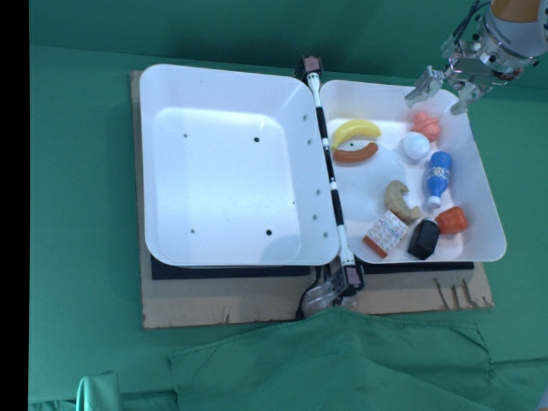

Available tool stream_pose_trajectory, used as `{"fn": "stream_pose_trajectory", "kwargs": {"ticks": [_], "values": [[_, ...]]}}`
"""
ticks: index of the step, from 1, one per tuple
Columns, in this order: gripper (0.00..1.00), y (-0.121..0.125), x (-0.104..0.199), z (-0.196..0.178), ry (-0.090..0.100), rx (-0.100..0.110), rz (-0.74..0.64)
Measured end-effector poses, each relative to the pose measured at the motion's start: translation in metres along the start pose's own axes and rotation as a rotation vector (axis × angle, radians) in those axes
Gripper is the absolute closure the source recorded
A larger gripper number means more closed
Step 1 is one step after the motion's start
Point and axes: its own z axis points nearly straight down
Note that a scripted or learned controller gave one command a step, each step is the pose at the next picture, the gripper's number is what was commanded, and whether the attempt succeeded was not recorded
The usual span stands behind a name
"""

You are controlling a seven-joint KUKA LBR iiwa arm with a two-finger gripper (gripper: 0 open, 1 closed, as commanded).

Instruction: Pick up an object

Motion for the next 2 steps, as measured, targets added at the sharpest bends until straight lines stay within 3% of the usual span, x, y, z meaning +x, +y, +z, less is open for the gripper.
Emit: {"fn": "stream_pose_trajectory", "kwargs": {"ticks": [1, 2], "values": [[0.0, 0.0545, -0.0117, -0.0297, -0.004, -0.009, -0.003], [0.0, 0.0524, -0.0116, -0.0284, -0.002, -0.002, -0.001]]}}
